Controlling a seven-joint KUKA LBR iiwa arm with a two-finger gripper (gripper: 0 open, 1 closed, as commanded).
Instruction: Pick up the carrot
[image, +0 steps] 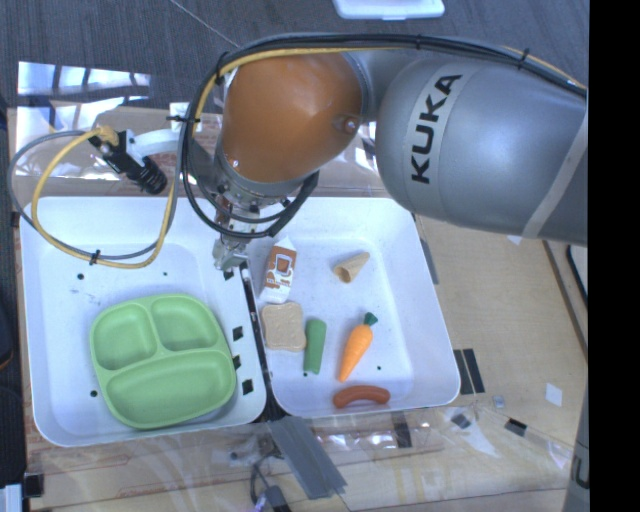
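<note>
You're watching the end effector (232, 252) hovering at ten o'clock from the carrot (355, 349) — well apart, not gripping it; whether it's wide or narrow, I can't tell.

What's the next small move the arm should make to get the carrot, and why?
Probably shift the gripper toward the camera and to the view's right, until it is above the carrot. The gripper now sits near the divider at the far left edge of the right bin, while the carrot lies apart from it, between the green cucumber and the bin's right wall, above the sausage.
</note>
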